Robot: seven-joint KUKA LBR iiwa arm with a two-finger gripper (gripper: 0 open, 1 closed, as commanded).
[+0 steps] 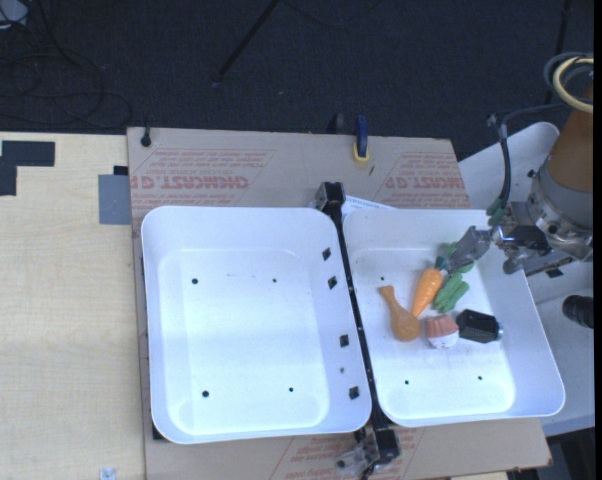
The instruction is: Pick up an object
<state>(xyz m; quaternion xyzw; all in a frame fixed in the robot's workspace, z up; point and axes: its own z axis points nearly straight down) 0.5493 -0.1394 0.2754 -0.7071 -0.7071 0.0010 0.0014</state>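
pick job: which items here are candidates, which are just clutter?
Candidates, all in the right bin:
toy carrot
tan drumstick-shaped toy
green piece
small red and white item
black block
Also in play: gripper

Clutter:
left bin
blue clamp
cardboard sheet

The table (51, 298) was pale wood, with dark patches near its left edge. A cardboard sheet (251, 173) with red print lay flat on it. Two white bins sat side by side on the cardboard, the left bin (156, 318) touching the right bin (531, 368) along a black-clipped seam.
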